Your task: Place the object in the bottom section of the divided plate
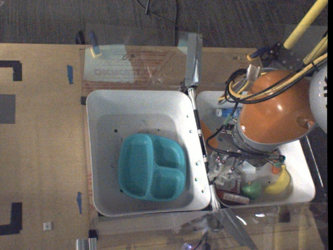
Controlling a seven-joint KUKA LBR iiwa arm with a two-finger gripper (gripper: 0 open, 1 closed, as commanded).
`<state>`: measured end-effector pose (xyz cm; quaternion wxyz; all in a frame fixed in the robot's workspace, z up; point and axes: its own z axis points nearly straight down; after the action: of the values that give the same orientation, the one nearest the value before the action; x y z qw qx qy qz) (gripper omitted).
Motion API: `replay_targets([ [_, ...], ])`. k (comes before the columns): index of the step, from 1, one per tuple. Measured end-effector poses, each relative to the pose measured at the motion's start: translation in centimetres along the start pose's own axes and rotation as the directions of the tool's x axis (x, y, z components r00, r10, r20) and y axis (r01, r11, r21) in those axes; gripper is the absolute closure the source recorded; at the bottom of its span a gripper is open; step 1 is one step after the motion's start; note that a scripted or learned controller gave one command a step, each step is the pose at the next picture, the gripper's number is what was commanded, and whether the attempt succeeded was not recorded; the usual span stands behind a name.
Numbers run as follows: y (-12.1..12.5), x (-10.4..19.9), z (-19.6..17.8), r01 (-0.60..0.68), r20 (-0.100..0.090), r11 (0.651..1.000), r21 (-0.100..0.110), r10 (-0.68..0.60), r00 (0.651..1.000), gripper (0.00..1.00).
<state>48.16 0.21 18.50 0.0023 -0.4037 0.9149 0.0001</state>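
Teal 3-section divided plate point(152, 166) lies in left bin point(104, 113); tool's point(229, 165) grip cannot be told.

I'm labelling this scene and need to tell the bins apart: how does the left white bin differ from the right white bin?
The left white bin holds a teal divided plastic plate; the right white bin holds small items, among them a yellow toy banana and a green object. The left bin lies in open view, while the grey and orange robot arm hangs over much of the right bin. Both are shallow, white, side by side.
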Motion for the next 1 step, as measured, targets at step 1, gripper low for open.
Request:
replay_targets([
  [1, -2.34, 2.02, -0.02, -0.07, 0.001, 0.998, 0.001, 0.07, 0.998, 1.0],
])
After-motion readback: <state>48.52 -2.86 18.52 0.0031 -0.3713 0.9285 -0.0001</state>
